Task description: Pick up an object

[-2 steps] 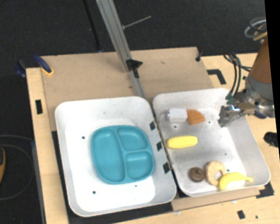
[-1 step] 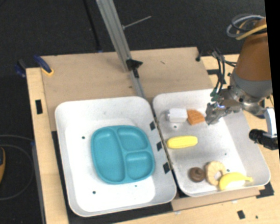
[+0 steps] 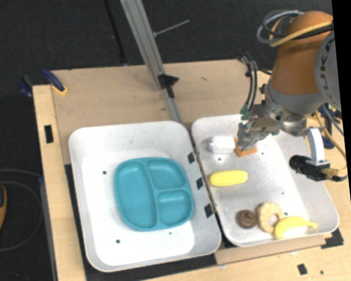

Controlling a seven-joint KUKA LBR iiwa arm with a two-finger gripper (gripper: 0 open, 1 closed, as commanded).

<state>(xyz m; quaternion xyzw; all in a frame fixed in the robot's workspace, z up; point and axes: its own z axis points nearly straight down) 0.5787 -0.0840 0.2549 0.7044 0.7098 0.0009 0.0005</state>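
Orange block [image 3: 246, 151]: small, flat, upper part of the right bin [image 3: 288, 157], beside a white piece [image 3: 221, 143].
Gripper [image 3: 248, 141]: low, right over the block; its grip I cannot tell.
Progress: nothing visibly lifted yet; grasp and raise remain.
Nearby: yellow lump [image 3: 228, 178] mid-bin; blue plate [image 3: 154, 192] left.

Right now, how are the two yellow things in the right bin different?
The yellow block is a straight, rounded bar; the banana is curved with a pointed tip. The block lies alone mid-bin; the banana sits at the near edge, touching a tan round piece. Both are yellow, lying flat in the right bin.
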